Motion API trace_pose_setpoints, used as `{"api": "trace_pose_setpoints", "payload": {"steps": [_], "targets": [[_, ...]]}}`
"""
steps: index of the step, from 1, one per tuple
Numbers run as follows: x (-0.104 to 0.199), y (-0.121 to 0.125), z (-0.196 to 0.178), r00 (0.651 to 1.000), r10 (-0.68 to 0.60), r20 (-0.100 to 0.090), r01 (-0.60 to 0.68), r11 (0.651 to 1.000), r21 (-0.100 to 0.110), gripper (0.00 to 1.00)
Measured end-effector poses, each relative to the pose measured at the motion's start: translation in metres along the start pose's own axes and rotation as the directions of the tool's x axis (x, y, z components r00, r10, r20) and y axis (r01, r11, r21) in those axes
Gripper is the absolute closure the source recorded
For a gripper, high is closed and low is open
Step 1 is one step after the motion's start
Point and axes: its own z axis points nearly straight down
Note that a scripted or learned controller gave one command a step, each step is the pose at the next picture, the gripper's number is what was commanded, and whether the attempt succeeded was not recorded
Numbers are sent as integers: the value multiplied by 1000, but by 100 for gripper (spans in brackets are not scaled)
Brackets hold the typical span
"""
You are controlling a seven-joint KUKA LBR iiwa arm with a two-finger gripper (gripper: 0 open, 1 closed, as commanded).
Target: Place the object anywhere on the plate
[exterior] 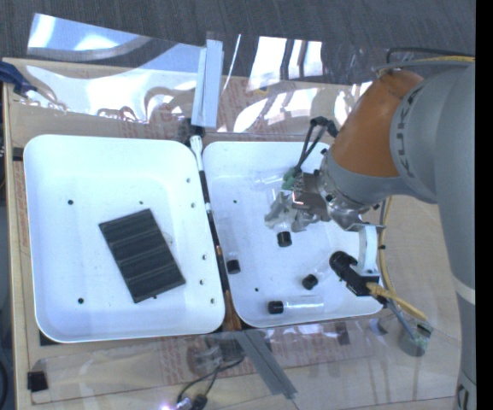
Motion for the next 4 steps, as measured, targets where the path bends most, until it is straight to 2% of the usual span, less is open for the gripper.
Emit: {"api": "trace_pose_setpoints", "payload": {"steps": [1,2,3,4], "targets": [[60,36,19,972,-237,1,237,972,0,100],[138,49,18,935,-354,0,354,935,0,100],[227,21,19,915,-404,-1,404,915,4,100],[226,21,19,915,-403,-1,403,915,4,0]]}}
